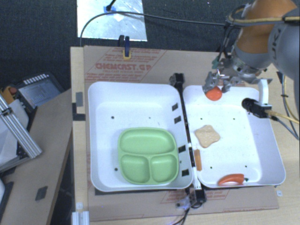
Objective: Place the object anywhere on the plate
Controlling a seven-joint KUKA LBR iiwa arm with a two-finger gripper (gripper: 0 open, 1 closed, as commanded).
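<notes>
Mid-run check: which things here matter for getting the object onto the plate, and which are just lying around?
For the job:
- gripper, over the right bin's far end
- orange ball, at the gripper's tips; a firm hold cannot be confirmed
- green plate, in the left bin

Lying about:
- tan piece, mid right bin
- orange stick, by the divider
- red-orange piece, near edge

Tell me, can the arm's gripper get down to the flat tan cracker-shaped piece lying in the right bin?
Probably yes. The flat tan cracker-shaped piece lies alone on the right white bin's open floor, nothing on top or touching it. The gripper sits above that bin's far edge, at a small orange ball.
</notes>
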